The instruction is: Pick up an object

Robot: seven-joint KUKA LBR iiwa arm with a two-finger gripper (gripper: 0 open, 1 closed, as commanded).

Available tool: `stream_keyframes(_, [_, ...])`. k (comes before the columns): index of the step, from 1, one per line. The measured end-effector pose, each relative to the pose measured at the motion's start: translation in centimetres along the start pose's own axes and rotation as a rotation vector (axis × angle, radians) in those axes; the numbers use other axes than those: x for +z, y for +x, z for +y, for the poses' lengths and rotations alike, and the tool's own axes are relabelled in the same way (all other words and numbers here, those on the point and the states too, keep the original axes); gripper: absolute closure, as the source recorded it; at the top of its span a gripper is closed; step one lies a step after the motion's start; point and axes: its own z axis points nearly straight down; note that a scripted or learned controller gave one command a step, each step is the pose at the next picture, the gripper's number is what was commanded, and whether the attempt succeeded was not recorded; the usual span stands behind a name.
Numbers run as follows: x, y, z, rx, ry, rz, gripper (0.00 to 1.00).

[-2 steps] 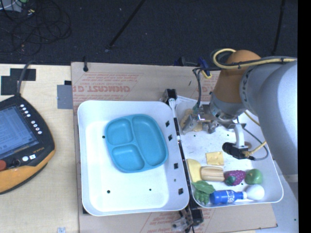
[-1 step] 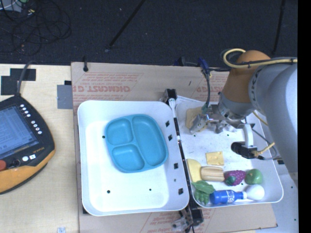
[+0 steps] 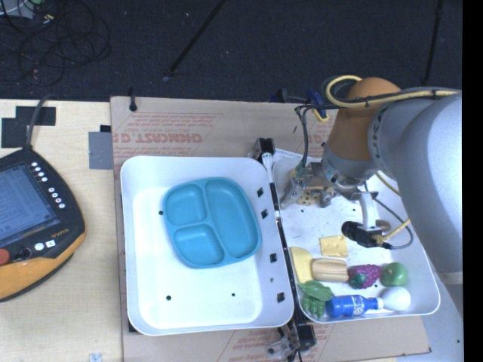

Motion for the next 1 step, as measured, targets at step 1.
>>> stream_keyframes(1, [-10.56,1.61,-0.02,-0.001,-0.007,0.0,0.0])
